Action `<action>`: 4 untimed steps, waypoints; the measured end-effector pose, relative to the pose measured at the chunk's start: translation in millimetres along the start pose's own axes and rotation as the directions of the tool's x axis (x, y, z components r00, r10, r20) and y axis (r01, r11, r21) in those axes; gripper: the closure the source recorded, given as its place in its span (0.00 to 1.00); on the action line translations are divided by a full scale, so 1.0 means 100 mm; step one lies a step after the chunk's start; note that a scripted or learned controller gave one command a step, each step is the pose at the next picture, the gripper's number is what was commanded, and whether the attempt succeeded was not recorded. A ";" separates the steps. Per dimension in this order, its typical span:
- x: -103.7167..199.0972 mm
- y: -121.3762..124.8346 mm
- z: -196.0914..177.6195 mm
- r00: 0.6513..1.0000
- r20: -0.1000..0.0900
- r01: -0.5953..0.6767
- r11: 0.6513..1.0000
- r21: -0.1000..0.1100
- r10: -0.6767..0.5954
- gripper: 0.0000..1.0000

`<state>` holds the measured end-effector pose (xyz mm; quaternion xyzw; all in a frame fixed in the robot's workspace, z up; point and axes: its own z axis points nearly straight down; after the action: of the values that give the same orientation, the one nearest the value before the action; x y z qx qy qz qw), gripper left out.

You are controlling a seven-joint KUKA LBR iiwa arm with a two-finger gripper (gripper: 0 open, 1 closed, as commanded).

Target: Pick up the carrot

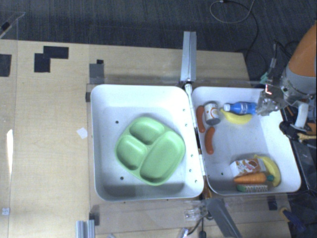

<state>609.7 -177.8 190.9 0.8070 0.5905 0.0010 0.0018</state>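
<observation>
Carrot (250,178): likely light, stiff, smooth plastic, wedged beside snack packet (243,166) and banana (272,169); best pinched mid-length; gripper (267,104) state unclear.

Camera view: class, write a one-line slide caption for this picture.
Carrot lies beside a banana in the right bin; the gripper hovers at its far edge.

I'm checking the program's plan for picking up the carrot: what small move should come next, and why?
Probably shift the gripper toward the bin's near corner, above the carrot. It now sits at the right bin's far edge by the blue bottle, well away from the carrot, which lies between a snack packet and a banana.
</observation>
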 end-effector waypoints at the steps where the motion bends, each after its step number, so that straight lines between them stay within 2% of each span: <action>1: -0.12 0.22 -0.36 0.912 0.000 -0.410 0.912 0.000 0.410 1.00; 2: -0.19 0.03 -0.22 0.831 0.001 -0.557 0.831 0.002 0.557 1.00; 3: -0.34 -0.46 -0.06 0.640 0.002 -0.768 0.640 0.004 0.768 1.00; 4: -0.06 0.30 -0.01 0.594 0.001 -0.804 0.594 0.001 0.804 1.00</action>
<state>636.9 -193.0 192.1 0.9865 0.1637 0.0012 0.0008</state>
